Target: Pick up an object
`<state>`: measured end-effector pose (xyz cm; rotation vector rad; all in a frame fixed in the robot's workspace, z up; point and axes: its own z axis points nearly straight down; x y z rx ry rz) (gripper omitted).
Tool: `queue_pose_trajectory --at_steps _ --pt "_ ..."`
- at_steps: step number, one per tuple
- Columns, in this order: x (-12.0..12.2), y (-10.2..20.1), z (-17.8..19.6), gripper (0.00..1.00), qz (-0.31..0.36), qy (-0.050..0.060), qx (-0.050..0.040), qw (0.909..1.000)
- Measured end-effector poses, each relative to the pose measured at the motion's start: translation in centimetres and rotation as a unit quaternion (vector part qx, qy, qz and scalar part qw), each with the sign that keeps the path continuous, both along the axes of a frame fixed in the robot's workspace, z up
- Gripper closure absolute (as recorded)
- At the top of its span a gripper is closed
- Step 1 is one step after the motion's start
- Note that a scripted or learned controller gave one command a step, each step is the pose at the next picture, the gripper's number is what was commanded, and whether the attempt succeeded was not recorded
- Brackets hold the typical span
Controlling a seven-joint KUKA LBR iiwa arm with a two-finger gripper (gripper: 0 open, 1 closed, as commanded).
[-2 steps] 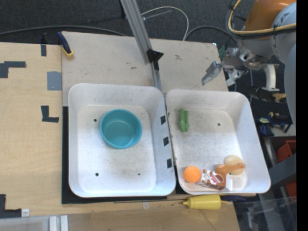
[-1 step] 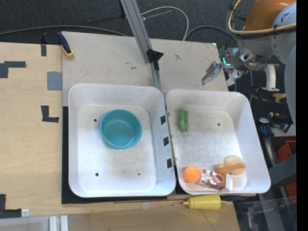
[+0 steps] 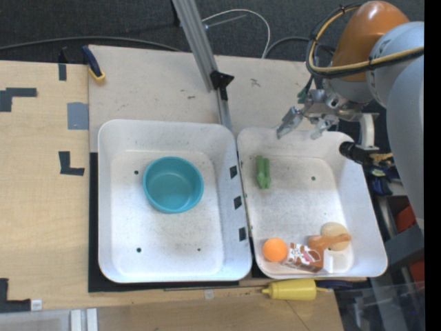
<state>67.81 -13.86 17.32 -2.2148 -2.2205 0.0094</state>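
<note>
My gripper (image 3: pixel 301 127) hangs over the far rim of the right bin (image 3: pixel 358 185), its two fingers spread apart with nothing between them. A green oblong object (image 3: pixel 263 172) lies in the right bin's far left part, below and left of the gripper. At the bin's near edge sit an orange ball (image 3: pixel 275 249), a red-and-white packet (image 3: pixel 303 255), a tan bun-like object (image 3: pixel 332 237) and a small white piece (image 3: pixel 337 260). A teal bowl (image 3: pixel 173 184) stands in the left bin (image 3: pixel 124 240).
A yellow object (image 3: pixel 293 289) lies on the bench just in front of the right bin. A slanted grey metal pole (image 3: pixel 200 40) runs from the top down to the gap between the bins. Cables loop behind the bench near the arm.
</note>
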Motion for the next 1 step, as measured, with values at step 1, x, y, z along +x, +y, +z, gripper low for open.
queue_pose_trajectory --at_steps 1 --pt "-1.07 0.0 -5.03 0.0 0.0 -0.001 -0.0002 1.0"
